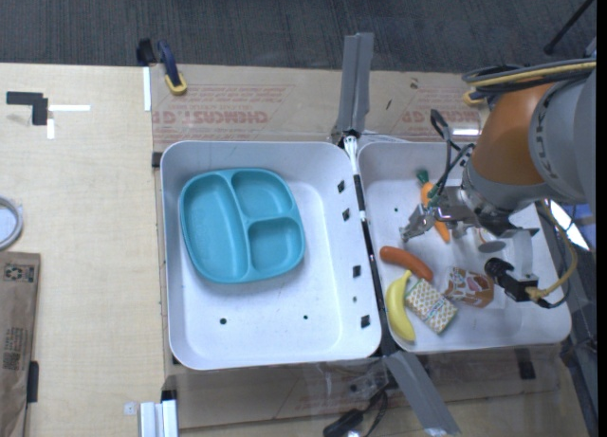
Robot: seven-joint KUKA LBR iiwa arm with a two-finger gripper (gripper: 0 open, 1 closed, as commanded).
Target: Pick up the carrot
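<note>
Camera view: tool low in right bin, poised over carrot for pickup; grip state cannot be told, sausage nearby.

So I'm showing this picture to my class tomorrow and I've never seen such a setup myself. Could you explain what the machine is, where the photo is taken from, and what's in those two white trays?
The photo comes from one fixed camera above a bench, looking down at a slant. The big grey and orange shape on the right is a robot arm; its gripper, a two-finger hand, hangs low over the right bin. Its job is to pick up the carrot, the small orange piece with a green tip right at the gripper. I can't tell whether it is gripped yet. That bin also holds a sausage, a banana, a checked sponge-like block and a brown-and-white packet. The left bin holds a blue divided plate.
</note>
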